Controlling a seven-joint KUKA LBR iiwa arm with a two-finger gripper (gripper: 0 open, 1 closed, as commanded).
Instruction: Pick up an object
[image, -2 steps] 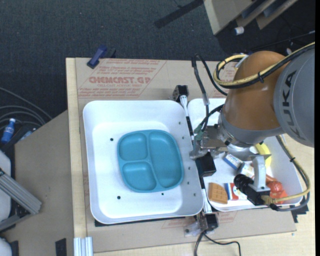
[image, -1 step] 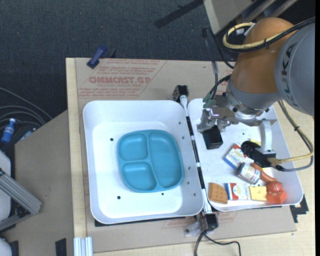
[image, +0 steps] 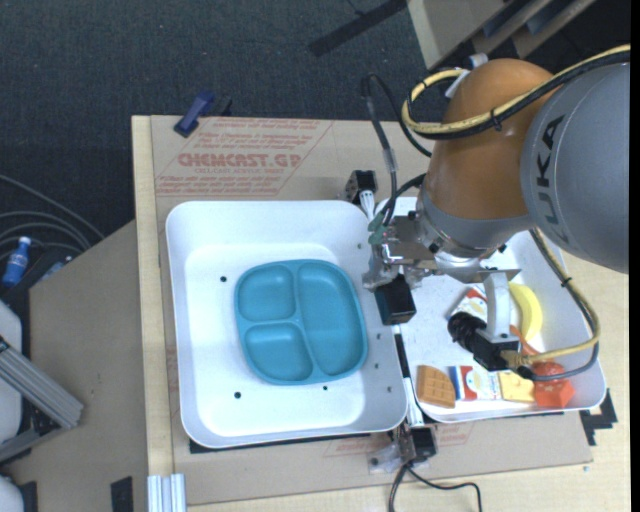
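The right bin (image: 590, 330) holds a yellow banana (image: 527, 310), a brown waffle-like cracker (image: 434, 385), a white carton with red and blue print (image: 475, 383), a yellow wedge (image: 516, 389) and a red item (image: 553, 386). In the left bin (image: 200, 240) lies a blue divided plate (image: 300, 320). My gripper (image: 386, 264) hangs low over the rim between the two bins, just right of the plate. The orange and grey wrist hides most of it, along with the back half of the right bin. I see nothing held in it.
The bins rest on a brown board (image: 240, 150) with red print. A small blue object (image: 194, 115) sits at the board's back left corner. Cables lie on the dark floor at the left.
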